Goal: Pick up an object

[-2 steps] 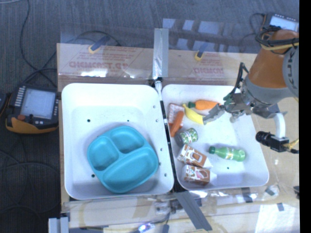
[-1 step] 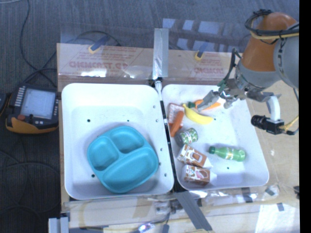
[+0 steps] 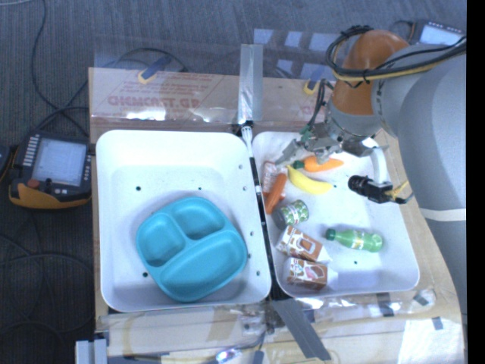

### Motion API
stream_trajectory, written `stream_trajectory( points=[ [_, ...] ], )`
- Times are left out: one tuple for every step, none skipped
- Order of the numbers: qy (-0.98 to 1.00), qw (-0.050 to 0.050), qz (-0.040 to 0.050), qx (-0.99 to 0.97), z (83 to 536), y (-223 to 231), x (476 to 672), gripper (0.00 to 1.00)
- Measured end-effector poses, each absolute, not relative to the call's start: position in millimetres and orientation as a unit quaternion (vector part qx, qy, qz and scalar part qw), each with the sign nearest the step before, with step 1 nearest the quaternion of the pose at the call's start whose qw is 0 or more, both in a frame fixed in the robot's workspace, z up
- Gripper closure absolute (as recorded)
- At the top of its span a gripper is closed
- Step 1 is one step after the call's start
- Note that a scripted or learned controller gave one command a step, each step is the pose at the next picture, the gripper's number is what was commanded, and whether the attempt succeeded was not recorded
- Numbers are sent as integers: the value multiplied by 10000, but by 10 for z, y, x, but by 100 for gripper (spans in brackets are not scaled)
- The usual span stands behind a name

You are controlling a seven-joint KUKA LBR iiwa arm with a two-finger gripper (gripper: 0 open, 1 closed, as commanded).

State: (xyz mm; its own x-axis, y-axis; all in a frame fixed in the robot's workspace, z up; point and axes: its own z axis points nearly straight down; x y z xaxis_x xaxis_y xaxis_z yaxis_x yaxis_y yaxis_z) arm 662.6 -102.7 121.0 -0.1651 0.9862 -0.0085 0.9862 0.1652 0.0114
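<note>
My gripper (image 3: 317,147) hangs low over the far end of the right bin (image 3: 402,260), under the orange wrist band. Just below it lie a small orange carrot (image 3: 326,164) and a yellow banana (image 3: 309,180); whether the gripper touches either I cannot tell. A second carrot (image 3: 276,191) leans against the bin's left wall. Nearer the front are a green can (image 3: 293,212), a green bottle (image 3: 355,239) lying on its side, and two brown cartons (image 3: 301,243) (image 3: 307,273).
The left bin (image 3: 121,173) holds a blue divided plate (image 3: 192,245). A black part (image 3: 369,187) of the arm juts over the right bin's right side. A teach pendant (image 3: 50,169) lies on the floor at left.
</note>
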Motion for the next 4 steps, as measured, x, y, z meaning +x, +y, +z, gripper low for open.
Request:
stream_trajectory(
  points=[
    [7964, 49, 7, 6048, 891, -1476, 6256, 0],
    [8091, -105, -126, 5875, 873, -1349, 6521, 0],
    [8109, -17, -77, 5852, 1003, -1332, 6569, 100],
    [8386, 17, -1, 5447, 1853, -866, 6278, 100]
  ],
)
